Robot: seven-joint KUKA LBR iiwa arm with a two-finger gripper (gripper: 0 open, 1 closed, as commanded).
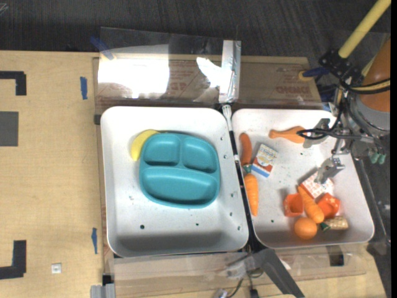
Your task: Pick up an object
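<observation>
Two white bins [118,216] (side by side), one teal divided tray [180,168], two carrots [251,193], one orange [305,228], one small carton [266,160].

A teal divided tray [180,169] lies in the left bin [118,216], over a yellow object [140,141] near its back-left corner. In the right bin [360,231], carrots [251,191] line the left wall, a small carton [266,160] sits beside them, and an orange [305,228] rests near the front edge. The gripper [330,166] hangs above the pile by the right wall.
</observation>
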